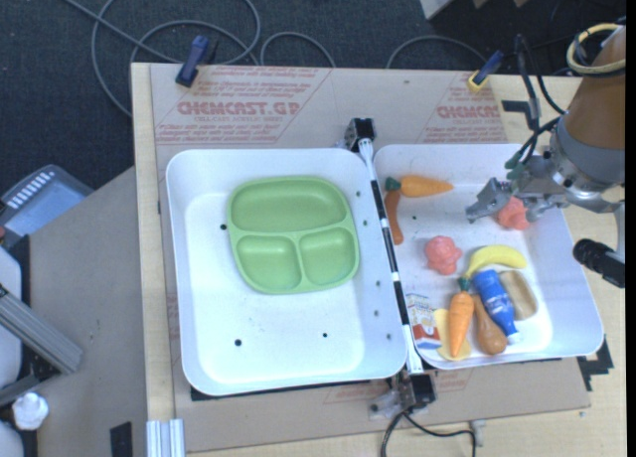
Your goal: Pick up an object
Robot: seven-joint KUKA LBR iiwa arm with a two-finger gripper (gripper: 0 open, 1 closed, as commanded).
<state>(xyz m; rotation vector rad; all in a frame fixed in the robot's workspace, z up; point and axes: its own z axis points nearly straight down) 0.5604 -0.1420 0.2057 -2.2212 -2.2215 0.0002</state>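
Tool (494, 202) sits low in the right bin (586, 321), at its far side, with a pink lump (513, 214) just beside my fingers; whether it is between them I cannot tell, nor whether they stand wide or narrow. Judgement: this lump is the likeliest target. It is roundish, with no clear long axis or heading. To do this well, I should centre over it, close squarely, then lift straight, clear of the banana (494, 258) nearby.
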